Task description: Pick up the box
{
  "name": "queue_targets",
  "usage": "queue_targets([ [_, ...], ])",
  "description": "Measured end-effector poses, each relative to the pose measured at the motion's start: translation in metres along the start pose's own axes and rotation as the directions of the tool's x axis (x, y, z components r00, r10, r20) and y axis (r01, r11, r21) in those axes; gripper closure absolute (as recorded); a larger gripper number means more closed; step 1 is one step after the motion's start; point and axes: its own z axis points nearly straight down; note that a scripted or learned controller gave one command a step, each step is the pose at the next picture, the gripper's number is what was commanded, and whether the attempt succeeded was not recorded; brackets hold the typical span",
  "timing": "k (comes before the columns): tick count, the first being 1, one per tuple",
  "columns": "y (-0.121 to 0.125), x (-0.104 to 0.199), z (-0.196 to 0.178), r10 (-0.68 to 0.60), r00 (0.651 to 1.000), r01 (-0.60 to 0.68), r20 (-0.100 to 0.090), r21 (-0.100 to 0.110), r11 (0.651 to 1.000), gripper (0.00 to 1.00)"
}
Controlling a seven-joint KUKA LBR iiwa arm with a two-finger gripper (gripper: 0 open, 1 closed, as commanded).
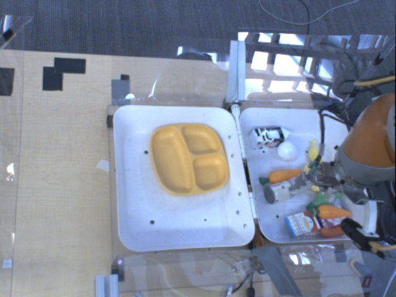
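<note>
Reaching over the right shallow white bin (272,228), the grey arm's pincer (318,179) hovers among toys (whether it is open I cannot tell); the small colourful carton box (301,224) lies near the front rim, ungrasped, so next comes descent onto it.

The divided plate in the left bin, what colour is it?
Yellow; the divided plate shows in the camera view.

The pale wooden bench (55,166) carries two shallow white plastic bins side by side. The right-hand white bin (272,231) lies under the arm's two-finger gripper (317,179); the left-hand white bin (133,221) sits well to the gripper's left, touching its neighbour. Flat black angular markers (62,72) lie on the bench far beyond that, toward the upper left.
</note>
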Motion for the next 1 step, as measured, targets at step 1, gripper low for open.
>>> queue_targets([
  [1, -0.0012, 0.0276, 0.035, -0.046, 0.999, 0.046, -0.001, -0.001, 0.999, 0.0],
])
